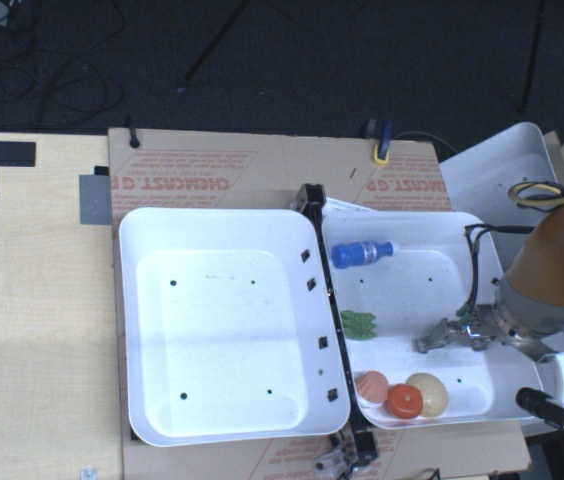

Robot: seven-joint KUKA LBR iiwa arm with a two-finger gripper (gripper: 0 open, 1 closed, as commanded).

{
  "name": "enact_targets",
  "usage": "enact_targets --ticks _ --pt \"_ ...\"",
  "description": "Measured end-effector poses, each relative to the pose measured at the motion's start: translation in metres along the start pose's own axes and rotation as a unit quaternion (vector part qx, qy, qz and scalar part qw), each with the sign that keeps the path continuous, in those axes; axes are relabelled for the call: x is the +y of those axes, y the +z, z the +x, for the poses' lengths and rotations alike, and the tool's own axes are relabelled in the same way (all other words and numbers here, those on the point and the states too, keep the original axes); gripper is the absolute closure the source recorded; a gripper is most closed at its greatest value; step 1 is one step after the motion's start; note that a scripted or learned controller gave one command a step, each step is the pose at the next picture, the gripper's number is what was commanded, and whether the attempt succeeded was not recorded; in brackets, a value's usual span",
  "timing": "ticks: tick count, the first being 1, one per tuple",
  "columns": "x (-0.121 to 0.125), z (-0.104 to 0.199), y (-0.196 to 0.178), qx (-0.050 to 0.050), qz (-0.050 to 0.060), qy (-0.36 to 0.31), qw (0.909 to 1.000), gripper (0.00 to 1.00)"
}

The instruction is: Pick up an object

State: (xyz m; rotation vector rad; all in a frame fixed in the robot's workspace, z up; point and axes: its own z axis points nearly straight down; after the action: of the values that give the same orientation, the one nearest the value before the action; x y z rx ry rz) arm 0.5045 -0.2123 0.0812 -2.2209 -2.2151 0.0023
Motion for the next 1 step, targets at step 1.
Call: enact_targets --ticks 1 --pt "0.0319 -0.0012 -0.1102 -0.003 -0.006 -0.002 1.0000 0.00"
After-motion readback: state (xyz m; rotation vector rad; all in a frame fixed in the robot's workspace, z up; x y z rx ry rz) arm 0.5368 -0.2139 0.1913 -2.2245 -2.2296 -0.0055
